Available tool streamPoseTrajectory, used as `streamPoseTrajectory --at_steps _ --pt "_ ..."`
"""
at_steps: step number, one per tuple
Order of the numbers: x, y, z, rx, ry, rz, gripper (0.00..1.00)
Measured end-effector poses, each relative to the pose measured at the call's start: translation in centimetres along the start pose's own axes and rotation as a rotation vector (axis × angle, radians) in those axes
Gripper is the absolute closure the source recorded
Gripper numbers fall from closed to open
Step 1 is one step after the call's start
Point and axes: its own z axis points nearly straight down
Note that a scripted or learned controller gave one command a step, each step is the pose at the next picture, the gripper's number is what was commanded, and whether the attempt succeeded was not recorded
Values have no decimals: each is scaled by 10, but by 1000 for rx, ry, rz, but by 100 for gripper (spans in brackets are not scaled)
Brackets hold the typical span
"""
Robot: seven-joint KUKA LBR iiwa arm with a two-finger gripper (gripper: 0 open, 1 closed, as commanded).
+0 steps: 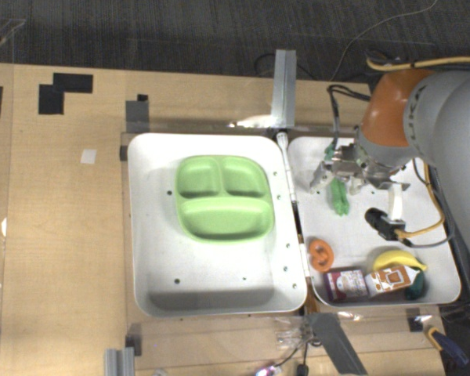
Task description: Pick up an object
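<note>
Pale wooden worktop (55,233) below dark carpet (141,14). Left bin (153,288) carrying a green divided plate (223,197). Right bin (313,151) holding a green object (341,197) directly under the pincer (346,175), finger spread impossible to tell; orange ring (320,251), banana (398,260), dark packet (360,282) near the front rim.

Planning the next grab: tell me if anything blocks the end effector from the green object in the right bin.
Nothing visible does. The end effector sits directly over the green object in the right bin. The orange ring, banana and carton lie nearer the front, apart from it.
</note>
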Motion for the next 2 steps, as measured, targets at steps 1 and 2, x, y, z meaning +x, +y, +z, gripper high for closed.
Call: streamPoseTrajectory --at_steps 1,2 --pt "1 2 -11 -4 1 -1 100" --pt "62 34 -92 -1 0 1 100"
